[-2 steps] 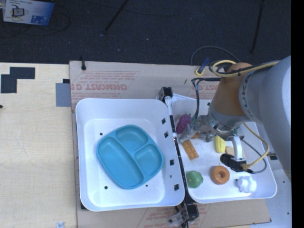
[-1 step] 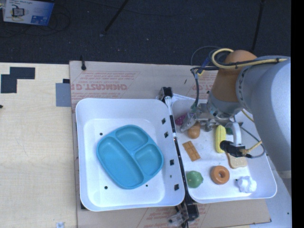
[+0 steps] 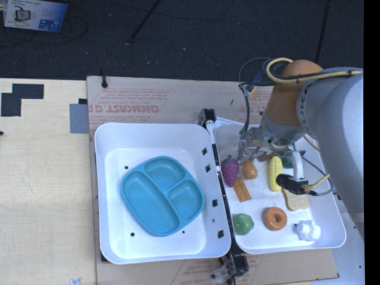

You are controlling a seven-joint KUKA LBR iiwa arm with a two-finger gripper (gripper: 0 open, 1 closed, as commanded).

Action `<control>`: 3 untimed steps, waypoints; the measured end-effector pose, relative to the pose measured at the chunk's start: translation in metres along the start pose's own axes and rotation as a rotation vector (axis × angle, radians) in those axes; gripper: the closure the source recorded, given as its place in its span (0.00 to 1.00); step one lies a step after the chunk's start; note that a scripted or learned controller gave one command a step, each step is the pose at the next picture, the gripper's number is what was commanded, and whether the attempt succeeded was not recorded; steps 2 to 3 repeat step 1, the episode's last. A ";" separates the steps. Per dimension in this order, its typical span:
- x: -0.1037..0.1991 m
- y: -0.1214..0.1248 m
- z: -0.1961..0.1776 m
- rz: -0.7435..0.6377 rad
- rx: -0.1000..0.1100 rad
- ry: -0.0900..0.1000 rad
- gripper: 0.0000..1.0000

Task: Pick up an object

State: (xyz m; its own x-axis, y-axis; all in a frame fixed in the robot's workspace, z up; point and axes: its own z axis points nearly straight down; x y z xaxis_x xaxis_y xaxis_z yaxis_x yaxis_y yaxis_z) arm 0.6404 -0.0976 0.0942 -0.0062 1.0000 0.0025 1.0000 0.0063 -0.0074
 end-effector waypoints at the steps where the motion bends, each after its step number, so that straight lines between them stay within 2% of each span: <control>1: 0.053 -0.051 -0.090 0.005 -0.001 -0.002 1.00; 3: 0.053 -0.051 -0.090 0.005 -0.001 -0.002 1.00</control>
